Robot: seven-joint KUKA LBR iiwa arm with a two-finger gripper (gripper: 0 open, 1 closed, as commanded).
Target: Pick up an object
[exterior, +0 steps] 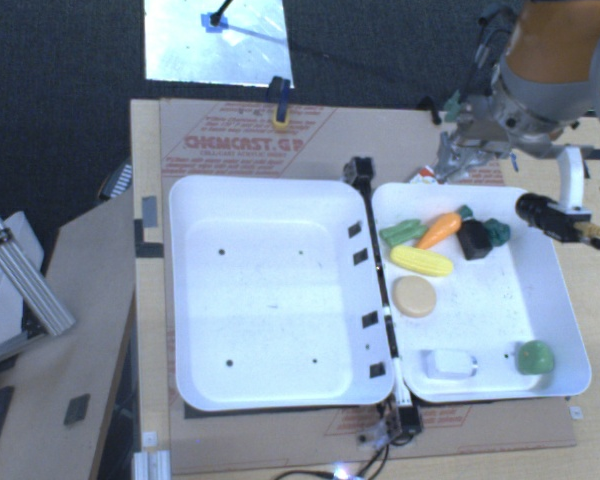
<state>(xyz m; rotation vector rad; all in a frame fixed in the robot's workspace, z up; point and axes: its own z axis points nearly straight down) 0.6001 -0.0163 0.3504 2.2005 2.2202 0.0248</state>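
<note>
- White plastic bins are sitting side by side on the bench; the left bin [270,288] is lying next to the right bin [540,298], and black clips are joining them along the middle.
- Toward the far side of the right bin, a green pod [403,232], an orange carrot [439,230], a black block [473,239] and a dark green piece [496,231] are crowding together.
- A yellow corn [421,260] is lying just in front of them, and a round tan disc [415,296] is resting near it.
- A white object [450,364] and a green ball [534,357] are sitting by the near edge.
- The gripper [458,158] is hanging above the far rim of the right bin, apart from every object; its state I cannot tell.
</note>
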